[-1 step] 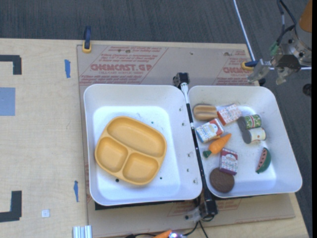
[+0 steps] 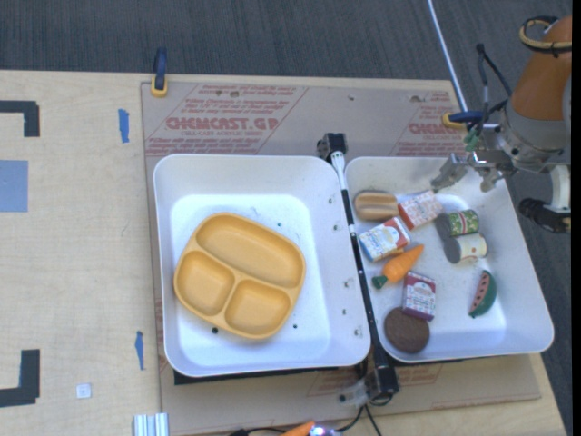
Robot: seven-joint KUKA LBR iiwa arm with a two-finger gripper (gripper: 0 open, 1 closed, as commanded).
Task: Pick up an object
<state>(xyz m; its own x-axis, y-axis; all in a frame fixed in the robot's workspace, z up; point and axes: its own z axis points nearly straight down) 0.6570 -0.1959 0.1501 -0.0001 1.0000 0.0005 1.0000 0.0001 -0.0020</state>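
Pale wood bench [image 2: 73, 243] fills the left, with blue tape marks and black corner marks on it, and a brown board [image 2: 236, 121] with red print lies under both bins. Dark grey floor runs along the top.

Left bin [image 2: 182, 334] holds a yellow tray [image 2: 239, 275] with three compartments, lying at a slant near the middle.

Right bin [image 2: 526, 325] holds the small toys. A hot dog [image 2: 375, 204] lies near its upper left corner, and just right of it a red-and-white packet [image 2: 419, 209]. Below those sit a small carton [image 2: 384, 240] and an orange carrot [image 2: 398, 266], tilted. A second red packet [image 2: 418, 295] lies lower, touching a brown round cookie [image 2: 407, 331] below it. To the right are a green can [image 2: 461, 222], a dark grey piece [image 2: 449, 246], a cream cylinder [image 2: 472, 246], and a watermelon slice [image 2: 482, 294] near the right wall.

Above the bin's upper right corner hovers the gripper [image 2: 465, 173], its two fingers spread apart with nothing between them, just above the can and the packet beside the hot dog. The arm [image 2: 545, 80] comes in from the right.
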